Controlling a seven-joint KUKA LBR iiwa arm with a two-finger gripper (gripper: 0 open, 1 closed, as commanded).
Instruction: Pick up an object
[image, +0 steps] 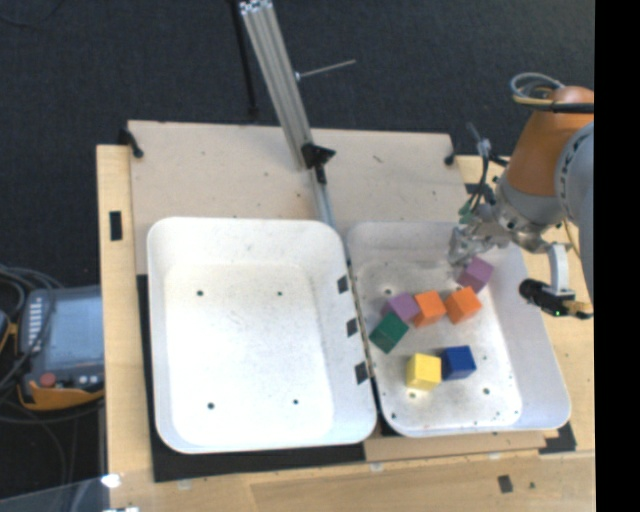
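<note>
Purple block (477, 272) under end effector (466, 247), orange blocks (446, 305), green block (389, 331) nearby

Blocks (430, 325) in rt bin (540, 400)

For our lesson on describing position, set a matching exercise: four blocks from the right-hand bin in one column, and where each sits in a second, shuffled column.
Things:
1. yellow block
2. green block
3. blue block
4. purple block by the claw

Places:
A. farthest toward the left bin
B. right of the yellow one, touching it
C. nearest the bin's front edge
D. farthest back, just under the claw

Pairs: 1-C, 2-A, 3-B, 4-D
</note>
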